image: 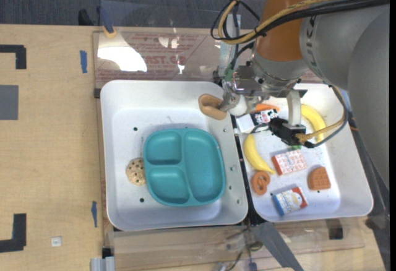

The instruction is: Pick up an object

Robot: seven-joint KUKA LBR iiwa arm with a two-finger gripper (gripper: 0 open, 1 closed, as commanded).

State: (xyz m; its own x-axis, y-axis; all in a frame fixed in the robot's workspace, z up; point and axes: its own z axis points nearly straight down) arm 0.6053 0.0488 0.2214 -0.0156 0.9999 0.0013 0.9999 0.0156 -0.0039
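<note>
Tan curved piece [212,107], beside pincer [230,101]

Below and left of the claw [232,101], a teal divided plate [184,166] lies in the left bin [117,103], and a speckled cookie [135,170] touches the plate's far edge. Below and right of the claw, a banana [255,153], perhaps a pretzel [260,183], and a small carton [289,200] lie in the right bin [356,202]. Far left, blue tape [83,60] marks the wooden bench [43,140].
</note>
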